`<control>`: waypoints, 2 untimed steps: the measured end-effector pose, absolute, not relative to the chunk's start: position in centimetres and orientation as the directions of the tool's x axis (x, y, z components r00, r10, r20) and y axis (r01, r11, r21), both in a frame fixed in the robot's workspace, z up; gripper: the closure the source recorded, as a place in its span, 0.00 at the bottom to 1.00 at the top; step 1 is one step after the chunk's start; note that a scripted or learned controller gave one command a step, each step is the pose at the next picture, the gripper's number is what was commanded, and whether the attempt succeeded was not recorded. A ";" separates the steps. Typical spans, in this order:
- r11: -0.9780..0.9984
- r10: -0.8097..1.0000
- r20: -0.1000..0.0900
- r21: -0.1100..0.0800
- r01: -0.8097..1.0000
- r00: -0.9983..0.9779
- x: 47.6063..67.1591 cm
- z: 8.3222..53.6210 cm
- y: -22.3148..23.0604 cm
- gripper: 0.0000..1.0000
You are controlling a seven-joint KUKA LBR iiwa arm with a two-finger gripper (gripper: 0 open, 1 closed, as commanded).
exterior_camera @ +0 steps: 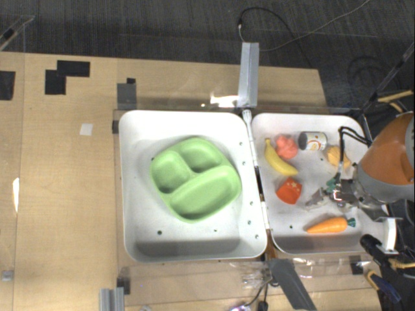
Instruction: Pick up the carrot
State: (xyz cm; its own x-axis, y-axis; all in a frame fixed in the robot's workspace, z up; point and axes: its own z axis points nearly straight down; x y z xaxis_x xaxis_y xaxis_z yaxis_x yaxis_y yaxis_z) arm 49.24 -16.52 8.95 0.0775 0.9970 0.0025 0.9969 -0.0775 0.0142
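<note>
Jaws (322, 197) hang slightly parted, gripping nothing, above the carrot (327, 225) in the right bin (305, 243).

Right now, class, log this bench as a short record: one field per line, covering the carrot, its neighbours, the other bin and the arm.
carrot: lies flat near the front wall of the right bin
neighbours: banana, red pepper, pink fruit, small jar
left bin: holds a green divided plate
gripper: low in the right bin, just behind the carrot, not holding it
</note>
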 end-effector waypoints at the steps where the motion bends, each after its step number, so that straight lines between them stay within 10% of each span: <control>1: 0.059 0.998 -0.008 0.019 0.998 -0.059 49.3 9.0 -15.6 0.00; 2: 0.190 0.982 -0.010 0.019 0.982 -0.190 49.3 9.0 -14.7 0.00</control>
